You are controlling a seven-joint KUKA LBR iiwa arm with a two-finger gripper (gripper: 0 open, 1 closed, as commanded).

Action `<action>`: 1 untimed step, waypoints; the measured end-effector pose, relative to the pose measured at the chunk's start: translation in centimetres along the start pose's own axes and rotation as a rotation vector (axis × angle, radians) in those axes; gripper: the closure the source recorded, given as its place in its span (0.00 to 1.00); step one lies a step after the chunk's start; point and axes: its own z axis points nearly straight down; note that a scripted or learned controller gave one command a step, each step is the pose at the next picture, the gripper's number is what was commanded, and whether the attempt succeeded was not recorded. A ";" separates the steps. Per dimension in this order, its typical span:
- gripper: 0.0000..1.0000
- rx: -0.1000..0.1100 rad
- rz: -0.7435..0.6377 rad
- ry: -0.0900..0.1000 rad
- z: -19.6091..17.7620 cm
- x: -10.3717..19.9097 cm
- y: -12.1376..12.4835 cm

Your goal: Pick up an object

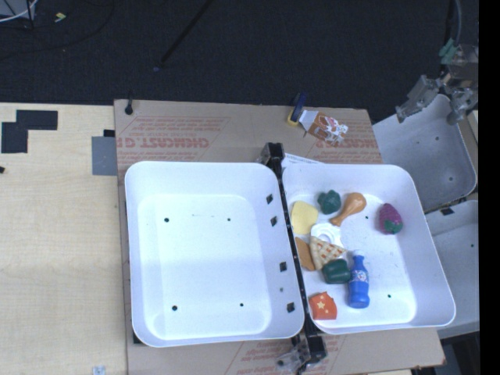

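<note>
Gripper point(457, 76) sits at top right, outside both bins; can't tell its state. Toys cluster in right bin point(422, 303): blue bottle point(358, 281), purple fruit point(391, 219), drumstick point(348, 208). Left bin point(141, 287) adjacent.

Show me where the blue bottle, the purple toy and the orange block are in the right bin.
blue bottle point(358, 284), camera view, middle of its body.
purple toy point(391, 219), camera view, its centre.
orange block point(323, 306), camera view, its top face.
</note>
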 end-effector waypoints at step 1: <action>0.00 0.000 -0.002 0.000 -4.8 7.6 1.5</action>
